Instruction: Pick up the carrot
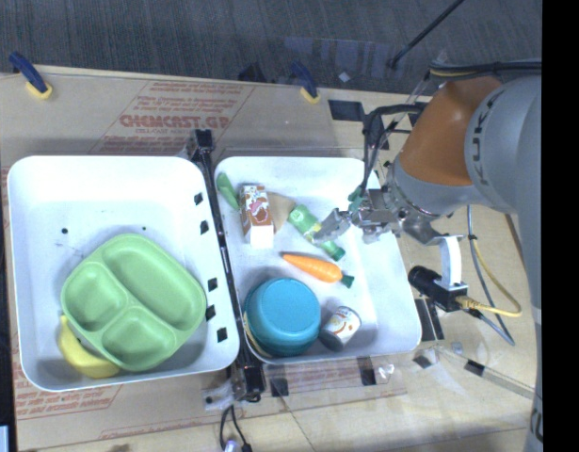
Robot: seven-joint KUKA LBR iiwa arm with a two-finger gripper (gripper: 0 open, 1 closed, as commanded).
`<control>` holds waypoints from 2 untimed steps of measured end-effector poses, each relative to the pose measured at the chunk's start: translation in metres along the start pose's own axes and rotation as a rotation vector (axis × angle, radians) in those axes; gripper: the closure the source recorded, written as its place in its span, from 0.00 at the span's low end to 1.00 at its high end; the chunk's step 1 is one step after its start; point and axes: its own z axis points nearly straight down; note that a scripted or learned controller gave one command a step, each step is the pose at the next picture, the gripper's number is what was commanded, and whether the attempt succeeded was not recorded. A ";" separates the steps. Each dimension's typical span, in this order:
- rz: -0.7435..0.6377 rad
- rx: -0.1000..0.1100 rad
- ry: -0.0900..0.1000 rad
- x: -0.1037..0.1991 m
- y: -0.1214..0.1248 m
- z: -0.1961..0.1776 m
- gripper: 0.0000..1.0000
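- Altogether two white bins sit side by side on the desk (176, 111): the left bin (35, 252) and the right bin (388, 290).
- One green divided plate (134, 299) lies in the left bin, with one yellow object (77, 358) peeking out from under its 7 o'clock edge.
- One carrot (313, 267) lies near the middle of the right bin, orange body with its green tip pointing to 4 o'clock.
- One blue bowl (282, 315) sits at 7 o'clock of the carrot, just beside it.
- One small can (340, 326) lies at 3 o'clock of the bowl, touching it.
- One small carton (255, 213) sits at 10 o'clock of the carrot.
- Two green items: a slim one (227, 192) at 9 o'clock of the carton, and a bottle-like one (308, 222) at 12 o'clock of the carrot.
- One gripper (350, 222) hangs at 1 o'clock of the carrot, over the bin's right half; how far its fingers are spread I cannot tell, and nothing is seen held between them.
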 end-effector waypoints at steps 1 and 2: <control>0.046 -0.002 0.000 -0.016 -0.012 0.105 0.00; 0.034 0.005 -0.001 -0.016 -0.012 0.096 1.00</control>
